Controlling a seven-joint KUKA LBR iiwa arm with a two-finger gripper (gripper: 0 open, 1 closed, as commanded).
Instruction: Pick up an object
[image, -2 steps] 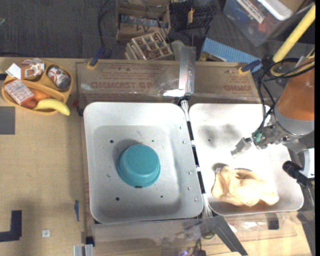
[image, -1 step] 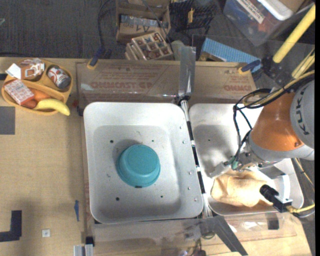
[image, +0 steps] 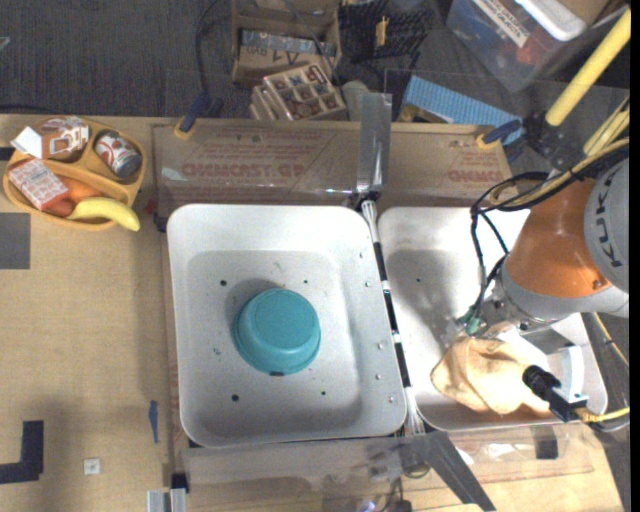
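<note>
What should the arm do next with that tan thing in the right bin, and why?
Probably a slow, small lift straight up. The gripper sits right at the top edge of the crumpled tan cloth in the right bin; the arm hides any grasp, so a short rise would show it.

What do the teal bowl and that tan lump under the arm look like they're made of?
The teal bowl, lying upside down in the left bin, looks like hard plastic: a smooth, even colour with a soft sheen. The tan lump in the right bin seems to be soft cloth or plush: it is rumpled, folded and matte. The gripper is right above it.
</note>
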